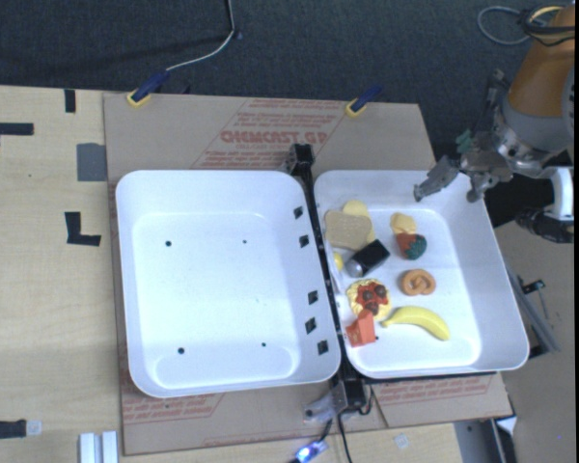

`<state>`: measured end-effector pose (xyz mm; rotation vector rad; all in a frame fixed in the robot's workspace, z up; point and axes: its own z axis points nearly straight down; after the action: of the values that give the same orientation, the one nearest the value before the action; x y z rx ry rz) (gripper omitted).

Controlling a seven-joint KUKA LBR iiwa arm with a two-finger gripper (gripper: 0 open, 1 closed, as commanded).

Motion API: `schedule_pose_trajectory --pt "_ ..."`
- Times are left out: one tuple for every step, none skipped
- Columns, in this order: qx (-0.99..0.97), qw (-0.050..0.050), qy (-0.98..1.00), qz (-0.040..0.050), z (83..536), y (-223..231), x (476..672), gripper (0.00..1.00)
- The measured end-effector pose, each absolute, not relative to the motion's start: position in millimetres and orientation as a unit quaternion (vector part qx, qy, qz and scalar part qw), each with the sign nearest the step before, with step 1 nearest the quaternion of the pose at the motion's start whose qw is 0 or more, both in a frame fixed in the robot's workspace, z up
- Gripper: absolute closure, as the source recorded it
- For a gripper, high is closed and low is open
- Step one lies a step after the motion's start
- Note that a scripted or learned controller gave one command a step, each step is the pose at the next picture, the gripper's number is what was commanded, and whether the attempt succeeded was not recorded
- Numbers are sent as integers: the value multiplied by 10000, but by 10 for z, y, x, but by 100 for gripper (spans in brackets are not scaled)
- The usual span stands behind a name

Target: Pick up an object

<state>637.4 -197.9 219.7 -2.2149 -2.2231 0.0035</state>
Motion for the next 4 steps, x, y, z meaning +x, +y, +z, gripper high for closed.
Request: schedule_pose_trajectory --pt "-7033 -60 -7108 -45 4094 -1344 6414 0" --pt "-7064 -65 -7078 -17 5411 -1836 6702 0" --pt "-7045 95 -7096 56 3593 -1265 6683 0" --pt "-7028 -35 -7113 -41 4952 -552 6541 0"
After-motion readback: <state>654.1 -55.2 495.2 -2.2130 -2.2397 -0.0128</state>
